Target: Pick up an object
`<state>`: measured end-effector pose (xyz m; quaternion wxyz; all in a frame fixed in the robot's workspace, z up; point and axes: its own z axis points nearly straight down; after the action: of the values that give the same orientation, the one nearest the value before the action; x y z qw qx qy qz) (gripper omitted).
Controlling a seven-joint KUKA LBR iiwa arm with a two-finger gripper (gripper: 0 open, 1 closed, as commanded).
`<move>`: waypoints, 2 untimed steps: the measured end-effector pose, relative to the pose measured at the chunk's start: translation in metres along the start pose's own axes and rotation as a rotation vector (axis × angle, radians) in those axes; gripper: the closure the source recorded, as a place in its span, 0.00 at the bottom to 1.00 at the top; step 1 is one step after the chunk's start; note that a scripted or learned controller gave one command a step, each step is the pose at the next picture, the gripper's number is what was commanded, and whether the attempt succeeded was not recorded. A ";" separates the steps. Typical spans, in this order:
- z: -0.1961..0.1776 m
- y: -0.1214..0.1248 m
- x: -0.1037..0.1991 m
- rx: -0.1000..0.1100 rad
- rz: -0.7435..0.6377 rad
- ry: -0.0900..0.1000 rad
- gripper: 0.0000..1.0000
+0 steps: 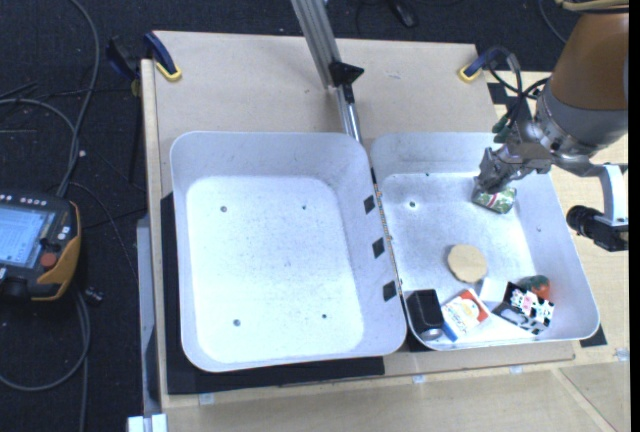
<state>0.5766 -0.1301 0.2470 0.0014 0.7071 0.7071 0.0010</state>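
The gripper (pixel 497 182) is down at the right bin's (pixel 560 250) far edge, touching a small green object (pixel 497 199); finger state cannot be determined. Fingers should straddle the object squarely before closing, then lift vertically.

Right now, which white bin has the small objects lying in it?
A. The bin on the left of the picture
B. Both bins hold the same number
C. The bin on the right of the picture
C: the round tan disc, the black rectangular block and the small green-and-white packet under the gripper all lie in the shallow white bin on the right.
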 end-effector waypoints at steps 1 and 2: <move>-0.040 0.001 0.000 0.000 0.000 0.000 1.00; -0.033 -0.006 0.052 0.004 -0.004 0.001 1.00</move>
<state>0.5709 -0.0777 0.2796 -0.0004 0.7059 0.7083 0.0002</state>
